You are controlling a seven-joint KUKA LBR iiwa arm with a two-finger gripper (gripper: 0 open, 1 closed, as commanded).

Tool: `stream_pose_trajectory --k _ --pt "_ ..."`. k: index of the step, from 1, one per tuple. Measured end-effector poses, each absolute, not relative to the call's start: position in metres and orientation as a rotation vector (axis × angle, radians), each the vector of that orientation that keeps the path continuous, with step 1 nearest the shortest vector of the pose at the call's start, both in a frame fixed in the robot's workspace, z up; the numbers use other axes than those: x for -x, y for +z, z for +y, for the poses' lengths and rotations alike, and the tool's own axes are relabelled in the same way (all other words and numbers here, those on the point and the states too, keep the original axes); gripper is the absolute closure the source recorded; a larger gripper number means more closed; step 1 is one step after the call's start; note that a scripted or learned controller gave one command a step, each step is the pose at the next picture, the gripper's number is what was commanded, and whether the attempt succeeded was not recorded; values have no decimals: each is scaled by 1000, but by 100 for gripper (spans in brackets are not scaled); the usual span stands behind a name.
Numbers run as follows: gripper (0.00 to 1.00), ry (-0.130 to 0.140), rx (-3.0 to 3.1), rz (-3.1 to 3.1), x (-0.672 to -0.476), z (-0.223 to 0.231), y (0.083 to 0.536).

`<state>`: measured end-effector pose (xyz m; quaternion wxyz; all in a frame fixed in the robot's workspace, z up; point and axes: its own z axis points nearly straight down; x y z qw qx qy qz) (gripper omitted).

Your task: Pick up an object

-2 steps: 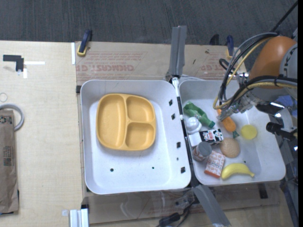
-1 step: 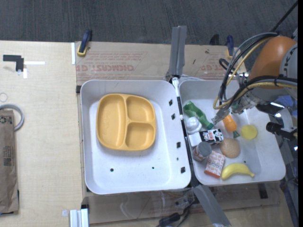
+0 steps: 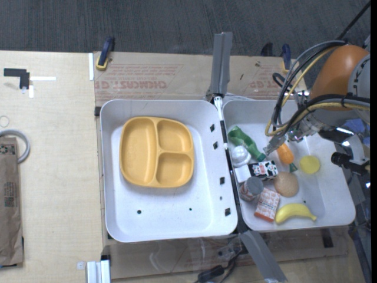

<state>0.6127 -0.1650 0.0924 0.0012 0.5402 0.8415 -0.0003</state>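
Observation:
The right bin [image 3: 336, 216] holds several small items. Among them are a green packet [image 3: 242, 140], a white-capped bottle [image 3: 239, 155], a black-and-white cow-patterned item [image 3: 264, 169], a grey can [image 3: 253, 187], a brown round piece [image 3: 286, 184], a red-and-white carton [image 3: 268, 205], a banana [image 3: 294, 213], a yellow lemon [image 3: 310, 165] and a small orange piece [image 3: 285, 154]. My gripper [image 3: 273, 145] hangs low over the middle of this bin. Its tip is just left of the orange piece and right of the green packet. I see nothing held in it.
The left bin [image 3: 118, 211] carries a yellow divided plate [image 3: 156, 152]. A grey divider post [image 3: 221, 63] stands between the bins at the back. The arm and its cables [image 3: 306, 87] cover the right bin's far right corner. A brown paper bag [image 3: 10, 199] lies at the bench's left edge.

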Motion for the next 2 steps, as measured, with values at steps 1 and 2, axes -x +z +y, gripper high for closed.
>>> stream_pose_trajectory --k 1,2 --pt "0 0 -1384 2815 -608 -202 93" --pt "0 0 -1384 2815 -608 -202 93"
